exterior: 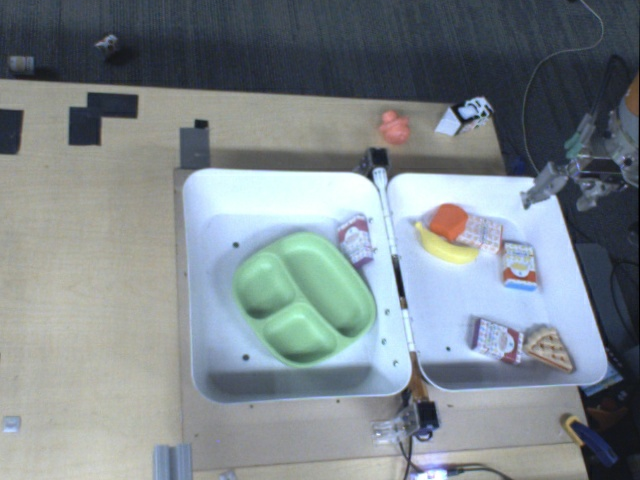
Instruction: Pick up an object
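Camera view. I read the gripper [548, 183] at 3 o'clock of the frame, poised over the upper right corner of the right bin [560, 298]. Whether it is released or clenched I cannot tell; nothing is visible in its grasp.

Candidate things for pickup, all in the right bin:
- An orange block [449, 221] at 11 o'clock of that bin, touching a banana [446, 247] just below it.
- A printed carton [482, 233] touching the block on its 3 o'clock side.
- A small box [518, 265] near the bin's centre, apart from the rest.
- A red packet [496, 339] at 5 o'clock, just beside a waffle [549, 349].

The left bin [205, 298] holds a green divided plate [303, 297] with a small red packet [354, 240] at its 1 o'clock edge.

Risks, in my judgement:
1. The block, banana and carton are crowded. A descent there may catch two things or push one aside.
2. The waffle lies close to the bin wall; the wall may block one side of the gripper.
3. The flat packets offer little height, so a closure may slip over them.

The small box stands clear and looks the safest target.

On the desk [90, 298] outside the bins, a pink toy [395, 126] and a black-and-white thing [465, 116] lie at 12 o'clock, out of the way.
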